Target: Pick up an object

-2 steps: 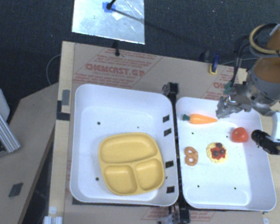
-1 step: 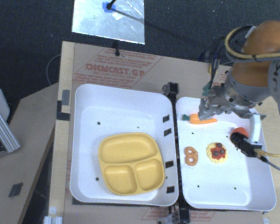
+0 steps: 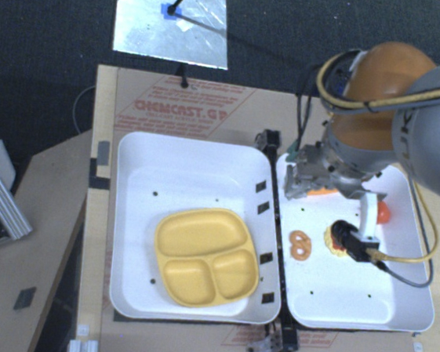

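Orange carrot piece point(image 3: 322, 193) half hides under our tool point(image 3: 300, 180) in the right bin point(image 3: 362, 310); its grip we cannot tell.

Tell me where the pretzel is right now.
In the camera view the pretzel lies in the right bin, near its left wall, just left of a small yellow item and below the arm's tool.

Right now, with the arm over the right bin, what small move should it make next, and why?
Probably a short move toward the pretzel. The claw sits at the right bin's far left corner over an orange item, which is partly hidden, while the pretzel lies apart on bare floor, an easier target.
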`<action>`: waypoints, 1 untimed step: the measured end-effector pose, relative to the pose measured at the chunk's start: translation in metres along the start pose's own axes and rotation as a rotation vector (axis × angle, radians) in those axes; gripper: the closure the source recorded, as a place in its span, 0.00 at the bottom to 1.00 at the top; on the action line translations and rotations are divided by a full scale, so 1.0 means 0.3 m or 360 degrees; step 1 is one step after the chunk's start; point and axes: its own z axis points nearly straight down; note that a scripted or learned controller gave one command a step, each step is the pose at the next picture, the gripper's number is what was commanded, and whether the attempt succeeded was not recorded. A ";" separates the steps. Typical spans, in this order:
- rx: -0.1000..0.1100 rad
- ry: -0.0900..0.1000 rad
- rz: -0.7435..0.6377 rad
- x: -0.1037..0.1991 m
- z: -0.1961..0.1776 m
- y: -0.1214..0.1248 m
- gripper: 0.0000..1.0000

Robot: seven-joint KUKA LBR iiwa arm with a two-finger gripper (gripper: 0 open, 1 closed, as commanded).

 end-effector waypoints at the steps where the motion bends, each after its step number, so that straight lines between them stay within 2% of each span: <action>1: -0.0001 0.0000 -0.0001 0.184 -0.014 -0.049 1.00</action>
